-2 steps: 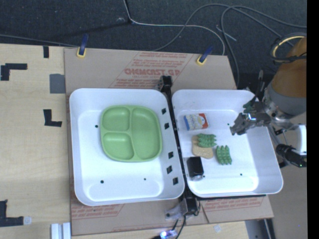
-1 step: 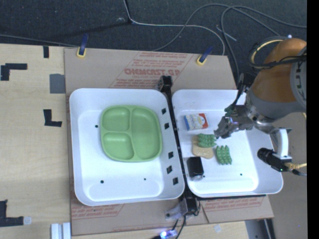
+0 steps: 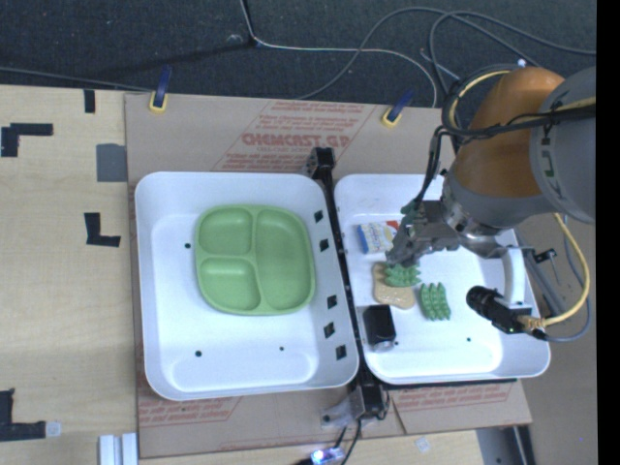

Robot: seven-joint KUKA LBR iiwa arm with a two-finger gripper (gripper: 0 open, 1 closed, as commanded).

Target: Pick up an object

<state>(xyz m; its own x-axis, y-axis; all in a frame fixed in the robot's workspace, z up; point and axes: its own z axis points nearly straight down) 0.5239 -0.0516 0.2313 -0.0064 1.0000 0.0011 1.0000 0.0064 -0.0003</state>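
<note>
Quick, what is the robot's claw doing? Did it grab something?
Gripper: low over the green toy in the right bin; open or shut cannot be told.

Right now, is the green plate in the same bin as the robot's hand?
No, the green plate lies in the left bin, while the gripper is over the right bin.

From my station, the pincer (image 3: pixel 402 256) fingers are indistinct; the arm (image 3: pixel 523 153) covers part of the right bin (image 3: pixel 484 361).

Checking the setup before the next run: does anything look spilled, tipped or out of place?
Nothing stands out. The green plate lies flat in the left bin; the small items sit inside the right bin, under the gripper.
</note>
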